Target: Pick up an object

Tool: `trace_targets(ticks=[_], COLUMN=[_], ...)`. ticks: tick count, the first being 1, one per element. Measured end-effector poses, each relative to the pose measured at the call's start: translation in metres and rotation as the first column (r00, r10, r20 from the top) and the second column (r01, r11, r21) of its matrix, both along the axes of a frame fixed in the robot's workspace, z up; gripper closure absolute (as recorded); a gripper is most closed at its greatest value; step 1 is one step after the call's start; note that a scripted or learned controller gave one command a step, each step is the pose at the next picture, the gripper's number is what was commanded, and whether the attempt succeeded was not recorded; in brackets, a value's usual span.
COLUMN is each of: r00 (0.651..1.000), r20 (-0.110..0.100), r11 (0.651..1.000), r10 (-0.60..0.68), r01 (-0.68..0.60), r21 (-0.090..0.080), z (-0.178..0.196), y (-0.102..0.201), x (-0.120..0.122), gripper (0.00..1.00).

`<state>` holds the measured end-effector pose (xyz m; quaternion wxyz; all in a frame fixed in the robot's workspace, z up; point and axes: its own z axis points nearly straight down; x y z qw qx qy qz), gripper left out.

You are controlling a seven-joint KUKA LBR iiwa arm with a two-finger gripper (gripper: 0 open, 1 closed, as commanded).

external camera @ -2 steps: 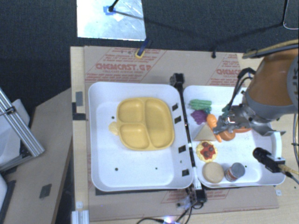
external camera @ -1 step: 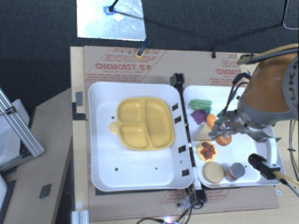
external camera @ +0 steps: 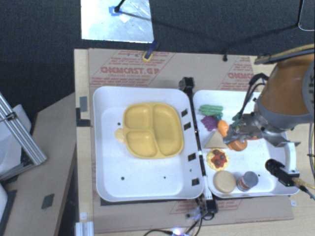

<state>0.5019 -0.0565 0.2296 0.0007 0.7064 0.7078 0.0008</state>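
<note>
camera view | hand (external camera: 235, 137) over orange toy (external camera: 238, 144) (right bin (external camera: 280, 181)) | grip: cannot tell

The arm (external camera: 290, 90) is reaching in from the right, its orange band sitting high and wide near the right edge, with the grey wrist below it angling down and to the left. The gripper (external camera: 235, 137) is pointing downward and leftward at the end of the wrist, low over the right bin (external camera: 275, 188), its dark metal body hiding the fingertips.
</note>
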Motion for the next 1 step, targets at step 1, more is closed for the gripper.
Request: trace_targets(ticks=[1], r00=[1.0], r20=[0.0], r11=[1.0], r10=[0.004], r01=[-0.004], r21=[0.0], z=[0.0046], y=[0.0057], x=[-0.0049], gripper=[1.0])
